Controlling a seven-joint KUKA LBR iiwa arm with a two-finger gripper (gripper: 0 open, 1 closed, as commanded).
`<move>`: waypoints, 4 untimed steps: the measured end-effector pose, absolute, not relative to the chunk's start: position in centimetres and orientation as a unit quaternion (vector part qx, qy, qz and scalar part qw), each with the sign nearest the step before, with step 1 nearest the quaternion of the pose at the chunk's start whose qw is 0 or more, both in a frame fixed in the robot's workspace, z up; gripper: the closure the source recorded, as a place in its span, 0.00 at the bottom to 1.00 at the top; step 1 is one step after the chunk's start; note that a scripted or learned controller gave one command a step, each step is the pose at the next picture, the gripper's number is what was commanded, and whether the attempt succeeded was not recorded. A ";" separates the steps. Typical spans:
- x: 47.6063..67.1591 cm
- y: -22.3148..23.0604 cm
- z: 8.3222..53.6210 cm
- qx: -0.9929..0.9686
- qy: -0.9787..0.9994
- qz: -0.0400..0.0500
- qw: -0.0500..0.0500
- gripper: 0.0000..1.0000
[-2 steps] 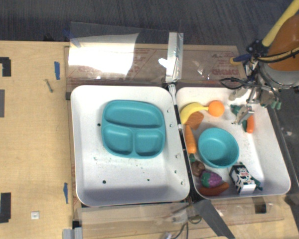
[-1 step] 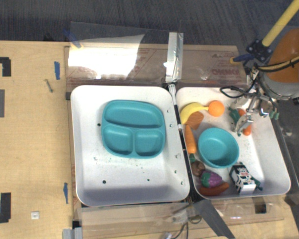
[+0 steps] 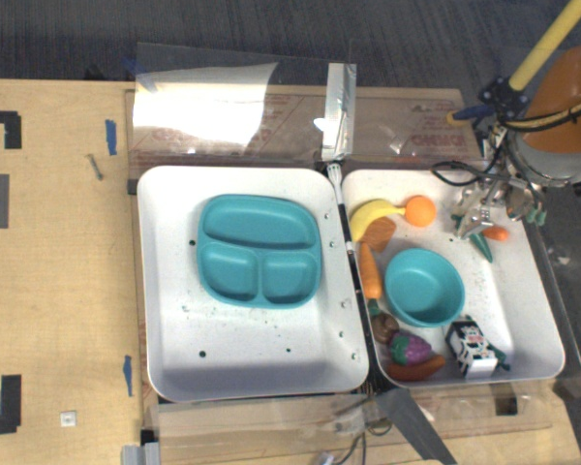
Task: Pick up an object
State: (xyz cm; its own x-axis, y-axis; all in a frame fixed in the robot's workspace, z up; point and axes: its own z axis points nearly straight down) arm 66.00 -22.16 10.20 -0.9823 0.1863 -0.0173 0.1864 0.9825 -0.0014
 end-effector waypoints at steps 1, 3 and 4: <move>66.2 -18.3 8.8 0.001 1.000 0.000 0.003 1.00; 64.7 -10.0 22.2 0.172 0.985 0.001 0.009 1.00; 62.8 -9.4 9.9 0.129 0.992 0.000 0.006 1.00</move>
